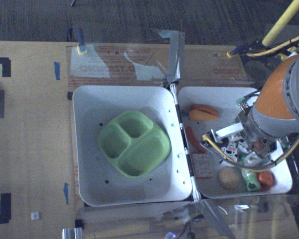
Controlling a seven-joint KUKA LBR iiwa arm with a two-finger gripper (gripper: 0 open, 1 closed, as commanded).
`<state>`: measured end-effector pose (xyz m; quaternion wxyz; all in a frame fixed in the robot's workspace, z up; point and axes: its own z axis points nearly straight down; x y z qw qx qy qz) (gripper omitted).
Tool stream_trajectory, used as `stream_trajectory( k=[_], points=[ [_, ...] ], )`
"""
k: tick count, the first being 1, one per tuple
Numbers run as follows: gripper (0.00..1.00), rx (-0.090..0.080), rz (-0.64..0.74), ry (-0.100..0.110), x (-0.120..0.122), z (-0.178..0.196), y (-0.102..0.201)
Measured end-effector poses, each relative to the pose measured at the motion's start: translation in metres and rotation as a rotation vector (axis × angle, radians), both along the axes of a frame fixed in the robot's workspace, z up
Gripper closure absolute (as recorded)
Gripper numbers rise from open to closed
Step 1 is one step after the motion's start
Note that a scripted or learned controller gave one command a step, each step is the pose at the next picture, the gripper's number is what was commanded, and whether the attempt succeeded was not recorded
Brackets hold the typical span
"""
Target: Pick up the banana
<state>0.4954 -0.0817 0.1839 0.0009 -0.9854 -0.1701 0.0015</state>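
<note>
Green moulded plastic tray (134, 142) – three compartments, rounded – lies in the left white bin (84, 133). Tool (246, 151) right of it; grip state cannot be told. Tabletop (30, 143) pale wood.

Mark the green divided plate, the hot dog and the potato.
green divided plate (134, 143), camera view: on the ridge between its compartments.
hot dog (203, 113), camera view: middle of the bun.
potato (228, 178), camera view: centre of its rounded top.

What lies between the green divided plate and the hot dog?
In the camera view: bare left bin floor, then the two bins' adjoining rims, between green divided plate and hot dog.
</note>
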Motion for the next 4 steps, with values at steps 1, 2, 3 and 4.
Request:
stream_trajectory(
  k=[1,2,3,4],
  points=[
    [0.0,0.0,0.013,0.0,0.066,0.0,-0.081],
    [0.0,-0.001,-0.138,-0.007,0.093,-0.067,-0.075],
    [0.0,0.001,-0.14,0.001,0.068,-0.036,-0.074],
    [0.0,-0.004,-0.14,-0.009,0.093,-0.093,-0.033]
  ],
)
